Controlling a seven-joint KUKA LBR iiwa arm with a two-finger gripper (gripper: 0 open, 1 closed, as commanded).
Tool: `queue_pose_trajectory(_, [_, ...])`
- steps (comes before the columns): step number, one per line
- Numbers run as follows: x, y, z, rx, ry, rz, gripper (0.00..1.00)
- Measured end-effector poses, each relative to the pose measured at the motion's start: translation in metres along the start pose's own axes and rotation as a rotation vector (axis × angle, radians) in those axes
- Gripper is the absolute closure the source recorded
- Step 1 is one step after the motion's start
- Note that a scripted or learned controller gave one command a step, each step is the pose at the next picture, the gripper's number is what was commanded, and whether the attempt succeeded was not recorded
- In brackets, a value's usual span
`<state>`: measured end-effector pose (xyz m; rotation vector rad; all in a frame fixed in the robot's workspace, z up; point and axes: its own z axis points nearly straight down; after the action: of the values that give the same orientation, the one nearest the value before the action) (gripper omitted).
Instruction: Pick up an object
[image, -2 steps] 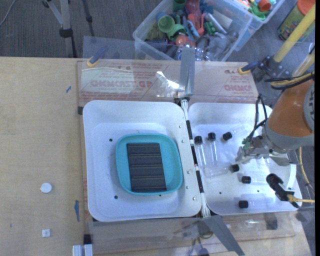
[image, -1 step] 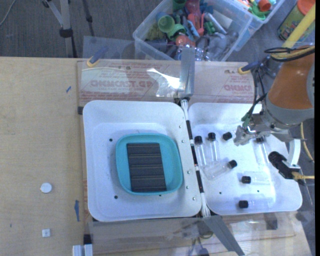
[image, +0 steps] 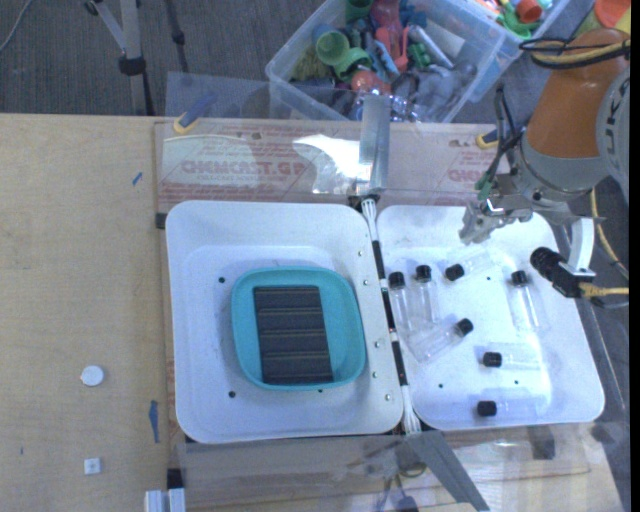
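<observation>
- Nearest the camera: metal bracket (image: 425, 470) under the bench's front edge, at 6 o'clock of both bins.
- Left bin (image: 190, 300) carrying a teal tray (image: 243, 330) with a dark ribbed insert (image: 292, 335) at its middle.
- Right bin (image: 575, 385) strewn with clear, black-capped vials: two upright-looking ones (image: 412, 295) near the divider at 9 o'clock, one tilted (image: 440, 338) at centre, one (image: 524, 300) at 3 o'clock, two flat (image: 510, 358) and (image: 510, 405) toward 5 o'clock.
- Lone black cap or short vial (image: 454, 271) at about 11 o'clock of the bin's centre, closest to the tool.
- Gripper (image: 478, 225) poised over the bin's 12 o'clock region, just beyond that cap; cannot tell whether its jaws stand apart or together, and nothing visibly held.
- Judged step: approach, target not yet engaged.
- To do well: choose a vial standing apart from neighbours, such as the one at 3 o'clock; align jaws across the narrow body rather than along it; descend straight; avoid the touching pair near the divider, likely to roll or scatter.
- Clear plastic likely slippery: close fully before lifting, lift slowly.
</observation>
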<state>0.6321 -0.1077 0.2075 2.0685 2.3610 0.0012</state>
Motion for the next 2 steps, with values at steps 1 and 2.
queue_pose_trajectory(1, [-0.035, 0.031, 0.045, -0.002, -0.002, -0.069, 1.00])
queue_pose_trajectory(2, [-0.026, -0.009, 0.089, 0.001, 0.002, -0.253, 1.00])
